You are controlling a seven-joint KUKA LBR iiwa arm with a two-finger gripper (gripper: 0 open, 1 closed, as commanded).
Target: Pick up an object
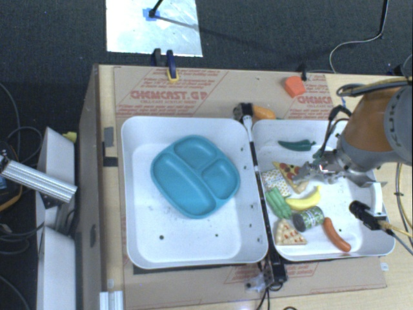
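Blue, the one divided plate fills my left bin, while at three o'clock my gripper, its grip unreadable from here, hovers over two pizza slices, one banana, one can and one sausage, so I judge descent comes next

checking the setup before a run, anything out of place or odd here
Two toys sit outside the bins: an orange carrot-like piece on the rims at the far seam, and an orange block on the board behind.
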